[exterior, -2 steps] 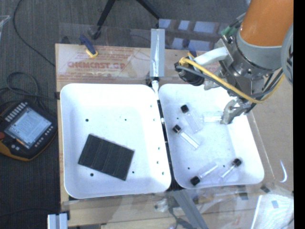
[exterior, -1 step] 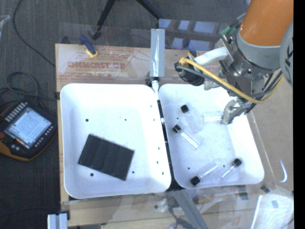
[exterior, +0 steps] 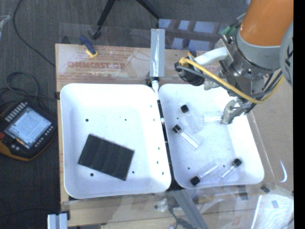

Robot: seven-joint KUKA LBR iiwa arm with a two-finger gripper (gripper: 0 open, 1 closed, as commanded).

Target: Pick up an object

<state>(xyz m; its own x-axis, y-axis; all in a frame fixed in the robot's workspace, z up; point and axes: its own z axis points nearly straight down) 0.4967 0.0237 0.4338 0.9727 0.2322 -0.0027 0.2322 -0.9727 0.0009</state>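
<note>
Bench (exterior: 102, 63) of pale wood with red lettering along the far part. Carrying two shallow white bins side by side, touching along a centre seam: left bin (exterior: 76, 99), right bin (exterior: 252, 156). Blue clamp (exterior: 88, 46) gripping the far left corner. Grey metal strip (exterior: 157, 51) lying upright along the far edge, above the seam.

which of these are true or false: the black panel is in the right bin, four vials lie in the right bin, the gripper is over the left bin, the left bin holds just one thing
1. The black panel is in the right bin. False: it lies in the left bin.
2. Four clear vials with black caps lie in the right bin. True.
3. The gripper is over the left bin. False: it is over the right bin's far side.
4. The left bin holds just one thing. True.
</note>
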